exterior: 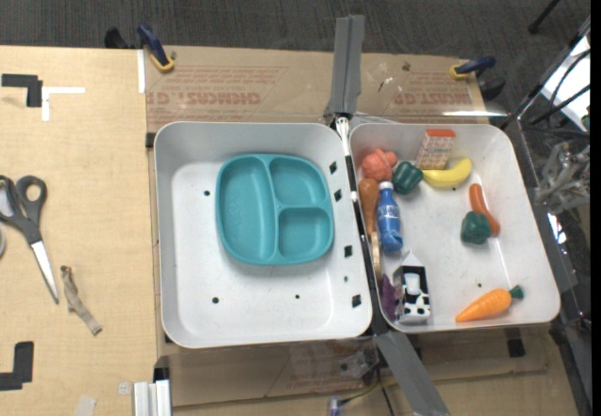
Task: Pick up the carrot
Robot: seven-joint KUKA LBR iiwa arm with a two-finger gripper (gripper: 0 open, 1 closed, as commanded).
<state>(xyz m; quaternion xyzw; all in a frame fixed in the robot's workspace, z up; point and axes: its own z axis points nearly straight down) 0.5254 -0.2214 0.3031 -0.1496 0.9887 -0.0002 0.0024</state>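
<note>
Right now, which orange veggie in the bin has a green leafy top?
The carrot at the right bin's near edge; the other orange piece by the green vegetable has none.

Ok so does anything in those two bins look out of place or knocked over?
Nothing looks spilled or damaged. The carrot lies on its side near the right bin's front corner, apart from the other toys. The small black-and-white carton sits against the left wall. The teal plate lies flat in the left bin.

Bench (pixel 75 217): two white bins (pixel 178 301) side by side, scissors (pixel 28 226) left, cardboard sheet (pixel 244 90) beneath bins.
</note>
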